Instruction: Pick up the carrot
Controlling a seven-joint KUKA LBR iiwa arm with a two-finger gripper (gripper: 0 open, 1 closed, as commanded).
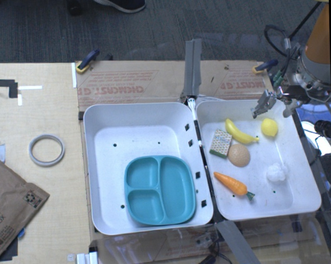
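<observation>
The carrot point(231, 183) is orange with a small green stub, lying flat near the front of the right bin point(298, 202), its tip pointing left. My gripper point(274, 108) hangs over the bin's back right corner, well behind and to the right of the carrot. Its two fingers are spread apart, open, with nothing between them. A yellow lemon point(269, 127) sits just below the gripper.
The right bin also holds a banana point(240, 131), a green-and-yellow sponge point(221, 143), a tan round potato-like item point(238, 155) just behind the carrot and a white ball point(276, 173) to its right. The left bin point(101, 158) holds a teal divided plate point(159, 189). A tape roll point(47, 149) lies on the bench.
</observation>
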